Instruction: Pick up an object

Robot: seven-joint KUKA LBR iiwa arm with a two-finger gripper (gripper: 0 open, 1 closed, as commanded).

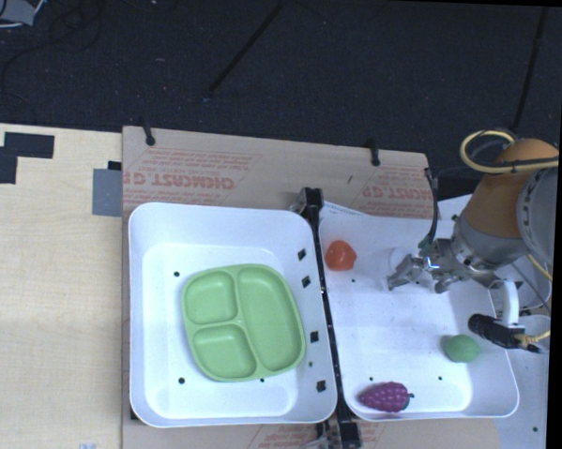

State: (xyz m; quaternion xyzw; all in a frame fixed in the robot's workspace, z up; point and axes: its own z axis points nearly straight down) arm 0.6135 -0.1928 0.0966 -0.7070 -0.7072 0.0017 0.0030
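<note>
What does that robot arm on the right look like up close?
The arm is grey with an orange band above the wrist. A yellowish cable loops over the top of it. It ends in a small metal tool with two thin fingers.

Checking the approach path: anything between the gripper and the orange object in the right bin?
Nothing. In the camera view, only bare white bin floor lies between the gripper and the orange object.
</note>
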